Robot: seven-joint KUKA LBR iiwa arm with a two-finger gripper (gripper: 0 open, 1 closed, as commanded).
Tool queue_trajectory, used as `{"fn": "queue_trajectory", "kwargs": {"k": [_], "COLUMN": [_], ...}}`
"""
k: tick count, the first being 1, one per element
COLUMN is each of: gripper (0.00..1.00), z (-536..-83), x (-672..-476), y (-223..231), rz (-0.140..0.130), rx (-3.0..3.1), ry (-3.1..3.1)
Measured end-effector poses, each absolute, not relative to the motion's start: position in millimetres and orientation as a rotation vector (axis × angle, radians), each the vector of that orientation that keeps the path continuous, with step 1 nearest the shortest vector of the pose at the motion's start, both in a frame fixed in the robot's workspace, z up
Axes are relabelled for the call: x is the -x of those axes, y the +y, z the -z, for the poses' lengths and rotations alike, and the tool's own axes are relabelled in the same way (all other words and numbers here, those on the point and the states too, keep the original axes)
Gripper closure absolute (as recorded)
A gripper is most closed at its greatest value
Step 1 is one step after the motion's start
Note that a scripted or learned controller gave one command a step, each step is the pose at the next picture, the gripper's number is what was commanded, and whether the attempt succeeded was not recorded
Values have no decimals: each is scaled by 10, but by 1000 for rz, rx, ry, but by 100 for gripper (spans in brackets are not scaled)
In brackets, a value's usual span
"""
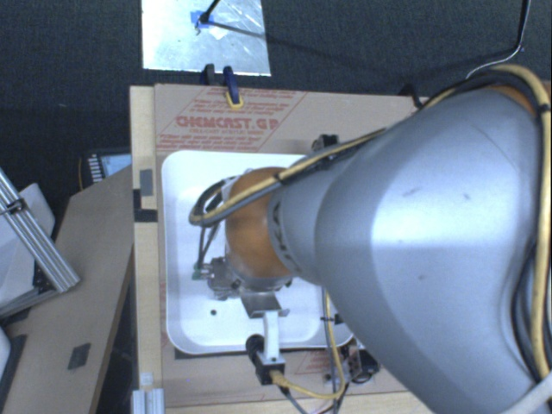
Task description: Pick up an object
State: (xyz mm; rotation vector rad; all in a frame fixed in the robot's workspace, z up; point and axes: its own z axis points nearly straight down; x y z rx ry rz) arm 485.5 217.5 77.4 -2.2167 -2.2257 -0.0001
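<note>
A brown bench (103,257) lies at the near left, dark floor around it. The big grey arm (431,257) hangs over the white bin (177,231), its orange band (250,231) low inside. The gripper (226,279) is hidden under the wrist, so I cannot tell its state or see any object. Bare white shows along the bin's left edge. Farther back lies a shiny sheet (205,24)

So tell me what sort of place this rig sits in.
Most likely a robotics lab or test cell. A grey robot arm with loose cables reaches over a shallow white bin set on a cardboard-covered bench, and bare aluminium framing stands beside it.
</note>
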Motion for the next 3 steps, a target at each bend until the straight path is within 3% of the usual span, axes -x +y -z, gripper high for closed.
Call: {"fn": "queue_trajectory", "kwargs": {"k": [3], "gripper": [100], "z": [-1156], "x": [-4880], "y": [2158], "rz": [4], "rx": [2221], "ry": [-2217]}}
